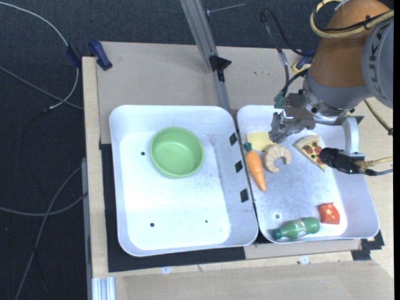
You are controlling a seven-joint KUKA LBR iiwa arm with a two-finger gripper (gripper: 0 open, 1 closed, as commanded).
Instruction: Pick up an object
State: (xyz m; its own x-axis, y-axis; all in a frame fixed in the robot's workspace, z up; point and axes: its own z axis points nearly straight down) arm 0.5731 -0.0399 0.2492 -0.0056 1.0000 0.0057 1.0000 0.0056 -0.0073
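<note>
Gripper [282, 129] is down in the right bin [359, 195], at its upper left, right over a pale yellow wedge [257, 140] w/ a tan croissant [278, 157] just below it. Croissant's a curled crescent, ends pointing down-left. Can't tell if the fingers are spread or closed, too dark & bunched from here. Orange carrot [255, 169] lies beside it, long axis running top to bottom, tip down. Pizza slice [310, 149] to the right. Green bottle [297, 229] lies on its side near the front edge, red piece [329, 213] next to it. Green bowl [177, 152] in left bin [128, 217].
</note>
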